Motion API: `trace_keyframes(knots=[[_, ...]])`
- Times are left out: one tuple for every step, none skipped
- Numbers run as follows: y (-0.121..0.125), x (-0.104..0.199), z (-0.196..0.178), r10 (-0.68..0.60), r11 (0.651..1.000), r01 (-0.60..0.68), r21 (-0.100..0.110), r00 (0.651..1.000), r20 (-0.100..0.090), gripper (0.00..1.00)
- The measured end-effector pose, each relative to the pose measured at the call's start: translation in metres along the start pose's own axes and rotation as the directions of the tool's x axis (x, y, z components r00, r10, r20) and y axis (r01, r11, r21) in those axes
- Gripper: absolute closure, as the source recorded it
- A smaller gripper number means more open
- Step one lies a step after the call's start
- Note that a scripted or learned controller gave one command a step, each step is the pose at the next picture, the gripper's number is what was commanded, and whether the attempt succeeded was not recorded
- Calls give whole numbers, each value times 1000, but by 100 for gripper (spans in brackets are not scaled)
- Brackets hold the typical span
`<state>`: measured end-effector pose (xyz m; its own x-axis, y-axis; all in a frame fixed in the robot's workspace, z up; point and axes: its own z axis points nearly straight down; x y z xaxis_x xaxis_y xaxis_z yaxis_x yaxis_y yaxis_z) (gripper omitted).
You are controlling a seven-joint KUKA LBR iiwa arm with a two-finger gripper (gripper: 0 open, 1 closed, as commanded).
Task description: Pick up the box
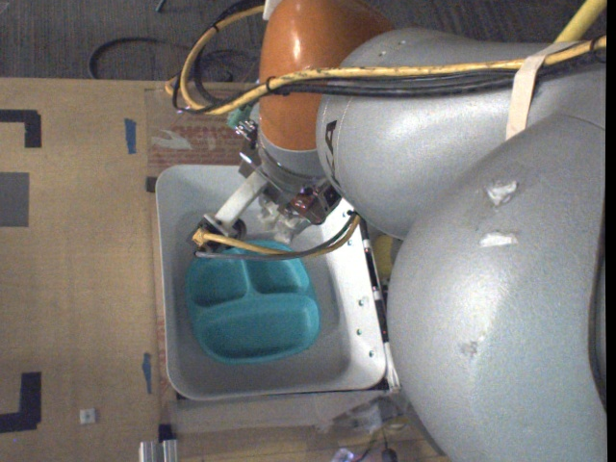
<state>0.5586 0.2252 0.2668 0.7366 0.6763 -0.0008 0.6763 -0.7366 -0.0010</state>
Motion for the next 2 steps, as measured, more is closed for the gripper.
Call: trace_keyframes(knots=[[0,-11,150,-118,993,118,-14,993,-23,100],[39,20,-4,-16,1000,16,0,1000,0,100]])
